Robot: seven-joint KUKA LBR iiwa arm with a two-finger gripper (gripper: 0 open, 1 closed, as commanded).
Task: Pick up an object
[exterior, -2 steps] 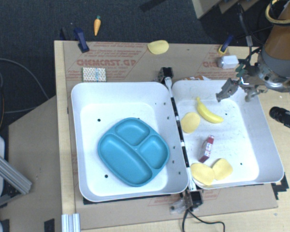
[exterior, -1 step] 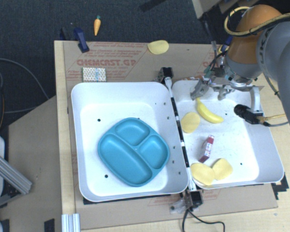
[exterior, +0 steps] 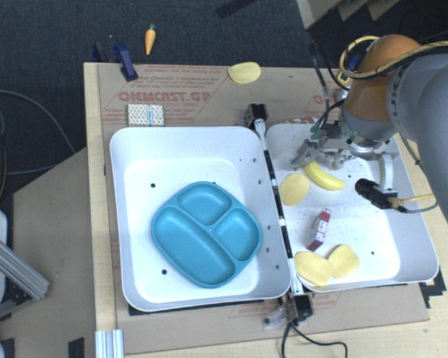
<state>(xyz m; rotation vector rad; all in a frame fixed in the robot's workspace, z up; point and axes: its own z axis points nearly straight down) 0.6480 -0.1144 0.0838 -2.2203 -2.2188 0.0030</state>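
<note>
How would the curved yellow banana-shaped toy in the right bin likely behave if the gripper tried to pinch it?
The curved yellow banana-shaped toy looks smooth and rounded, so it may slip out of a pinch. Its bowed shape probably lets it rock or spin when nudged. It looks like light, stiff plastic, so the gripper just above it could knock it aside on the right white bin.

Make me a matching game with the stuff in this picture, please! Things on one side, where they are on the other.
Things:
1. blue divided plate
2. yellow banana
3. small orange carrot
4. dark red packet

Places:
A. on the dark floor beyond the bench
B. in the left bin
C. right bin, just below the gripper
D. middle of the right bin, between the yellow pieces

Pairs: 1-B, 2-C, 3-A, 4-D
</note>
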